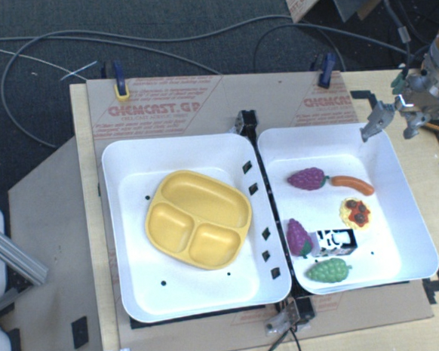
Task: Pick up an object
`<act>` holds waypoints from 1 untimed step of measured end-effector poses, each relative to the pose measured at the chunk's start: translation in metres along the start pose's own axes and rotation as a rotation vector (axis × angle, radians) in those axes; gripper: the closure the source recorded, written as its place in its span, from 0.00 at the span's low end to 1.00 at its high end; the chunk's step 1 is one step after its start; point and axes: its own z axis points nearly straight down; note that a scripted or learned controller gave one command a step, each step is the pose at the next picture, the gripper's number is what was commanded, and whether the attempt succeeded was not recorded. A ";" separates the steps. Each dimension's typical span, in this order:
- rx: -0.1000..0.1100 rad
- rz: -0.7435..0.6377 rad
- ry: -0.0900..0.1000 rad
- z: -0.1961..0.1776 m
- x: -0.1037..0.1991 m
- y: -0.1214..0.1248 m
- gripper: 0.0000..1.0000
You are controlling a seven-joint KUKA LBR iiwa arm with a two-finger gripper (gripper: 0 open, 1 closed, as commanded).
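Camera view, looking down at a slant on my counter (57, 221), a tan board with red printing along its far edge. Two shallow white bins sit side by side on it, touching along a black centre seam.

Left bin (124, 216): it holds one yellow divided plate (199, 219) with three compartments, lying flat near the bin's middle and slightly rotated.

Right bin (404, 209): it holds the candidate objects for picking. Toward the far side I see a purple grape bunch (307, 178) and, just beside it on the right, an orange sausage-shaped piece (353, 185). Nearer the middle lies a small round yellow piece with red and dark markings (356, 213). Against the centre seam lies a second purple bunch (297, 237); just to its right is a small black-and-white item (336, 240), and in front of that, at the near edge, a green grape bunch (329, 270) touching or nearly touching it.

The tool (389, 120) hangs at the far right corner of the right bin, outside or just over its rim, well apart from every object. One grey finger (374, 125) points toward the bin. I see nothing between the fingers, and I cannot tell how wide they stand.

Two blue clamps (119, 79) grip the board's far edge, and grey cables (37, 64) loop across the dark floor beyond.
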 end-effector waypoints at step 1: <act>-0.013 -0.004 -0.003 -0.008 0.001 0.002 0.00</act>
